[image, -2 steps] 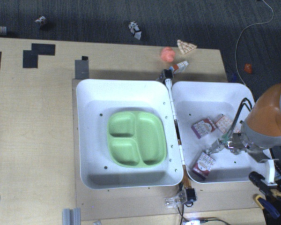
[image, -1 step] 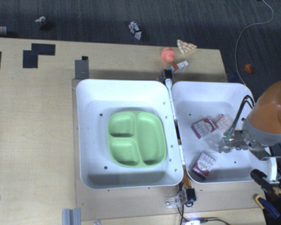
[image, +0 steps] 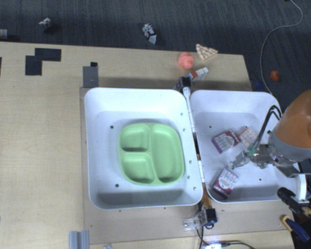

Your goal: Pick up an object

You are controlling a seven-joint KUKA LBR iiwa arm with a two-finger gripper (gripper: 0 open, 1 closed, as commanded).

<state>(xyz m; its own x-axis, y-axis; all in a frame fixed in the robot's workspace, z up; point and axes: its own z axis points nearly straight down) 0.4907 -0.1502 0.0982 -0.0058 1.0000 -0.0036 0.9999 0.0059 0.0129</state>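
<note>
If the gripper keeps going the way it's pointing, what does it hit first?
The gripper points left and down into the right bin. Likely first contact is the red-and-white packet beneath its tips, though depth is unclear.

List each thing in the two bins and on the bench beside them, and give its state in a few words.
Green tray: lying flat in the left bin.
Upper packet: lying in the right bin.
Lower packet: lying near that bin's front wall.
Tool: low in the right bin, between the packets.
Pink ball: resting on the bench behind the bins.
</note>
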